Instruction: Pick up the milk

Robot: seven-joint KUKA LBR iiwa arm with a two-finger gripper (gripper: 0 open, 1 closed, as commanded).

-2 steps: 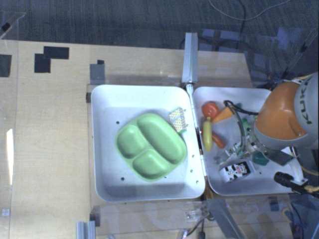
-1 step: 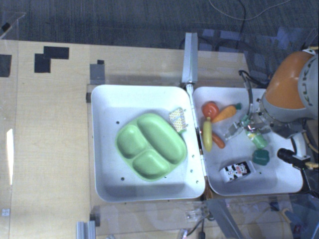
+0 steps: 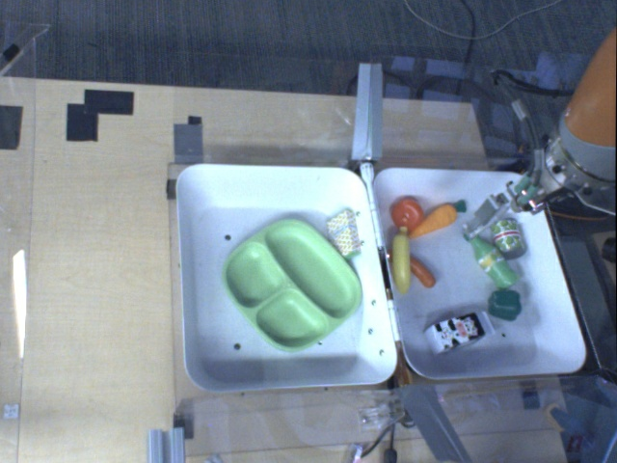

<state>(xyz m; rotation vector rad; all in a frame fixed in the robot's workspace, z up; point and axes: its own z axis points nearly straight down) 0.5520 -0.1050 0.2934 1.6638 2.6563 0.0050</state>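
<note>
A green divided plate point(image 3: 292, 281) fills the left bin point(image 3: 202, 355). In the right bin point(image 3: 569, 350), the milk point(image 3: 457, 332) lies flat near the front wall, apart from the gripper point(image 3: 496, 212), which hovers empty-looking and spread by a green can point(image 3: 508, 238), probably mid-approach.

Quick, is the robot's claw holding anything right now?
Gripper: cannot be told. It hangs over the right bin, apart from the milk.

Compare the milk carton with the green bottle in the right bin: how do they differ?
The milk carton is white with black patches and boxy; the green bottle is translucent green and rounded. The carton lies near the bin's front, away from the gripper; the bottle lies just below it. Both lie in the right bin.
</note>
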